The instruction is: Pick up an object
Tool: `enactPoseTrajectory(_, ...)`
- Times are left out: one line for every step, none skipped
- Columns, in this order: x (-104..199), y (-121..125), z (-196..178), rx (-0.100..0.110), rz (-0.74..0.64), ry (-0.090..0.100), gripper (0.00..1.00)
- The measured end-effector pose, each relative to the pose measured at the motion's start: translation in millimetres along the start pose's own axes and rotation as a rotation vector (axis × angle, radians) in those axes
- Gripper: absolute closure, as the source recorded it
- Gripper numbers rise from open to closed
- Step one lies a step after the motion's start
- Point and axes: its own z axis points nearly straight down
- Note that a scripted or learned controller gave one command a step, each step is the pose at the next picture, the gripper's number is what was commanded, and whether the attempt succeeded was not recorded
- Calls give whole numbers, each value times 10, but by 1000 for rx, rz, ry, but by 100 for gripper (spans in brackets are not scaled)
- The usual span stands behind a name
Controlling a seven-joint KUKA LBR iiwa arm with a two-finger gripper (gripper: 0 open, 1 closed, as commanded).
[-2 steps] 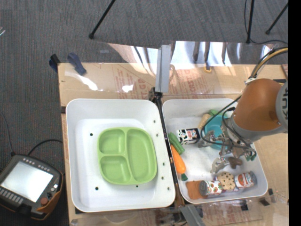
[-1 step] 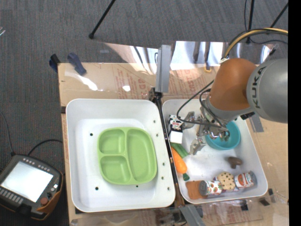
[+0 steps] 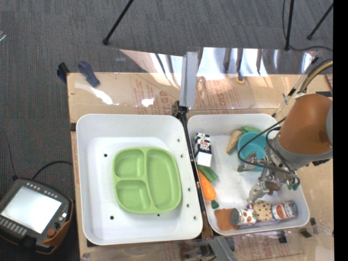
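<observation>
Pincer (image 3: pixel 265 188) is hovering with parted fingers, gripping nothing, above the small labelled metal can (image 3: pixel 243 217), likely rigid, slippery; grasp across its sides

My bench (image 3: pixel 109 94) is brown board with a glossy sheet over its far part. Two white bins sit directly on it: the left bin (image 3: pixel 92 145) at nine o'clock, the right bin (image 3: pixel 228 125) at three, edges touching.
</observation>
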Motion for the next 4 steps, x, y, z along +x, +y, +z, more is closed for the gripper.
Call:
enactPoseTrajectory(-674,847,-17,-2,3,-9,0)
enactPoseTrajectory(-594,210,-23,-1,-11,-9,0)
enactPoseTrajectory(-694,64,-26,-16,-19,-10,0)
enactPoseTrajectory(-700,260,-17,0,-111,-7,0)
